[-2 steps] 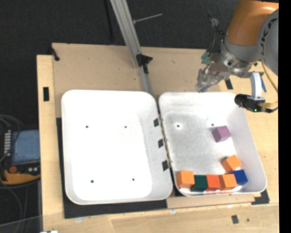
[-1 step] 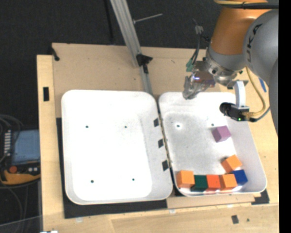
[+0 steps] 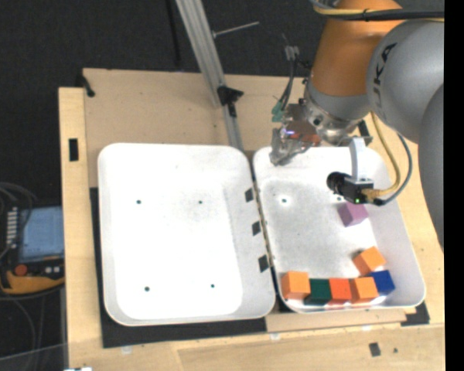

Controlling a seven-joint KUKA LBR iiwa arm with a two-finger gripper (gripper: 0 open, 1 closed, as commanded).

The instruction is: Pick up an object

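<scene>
Camera view looks down on two white bins, and the gripper [image 3: 284, 154] hangs over the far left corner of the right bin [image 3: 309, 207], just beside the divide with the left bin [image 3: 170, 230]. Whether it is open or closed I cannot tell, since its tip is small and dark against the rim. Nothing sits under it. The blocks all lie toward the near and right side: a purple block [image 3: 353, 213] is closest, to the right and a little nearer, and a row along the near wall runs from an orange block [image 3: 296, 284] through a green block [image 3: 319, 290] to a blue block [image 3: 383, 281]. Any pick likely means travelling near and right first.
</scene>
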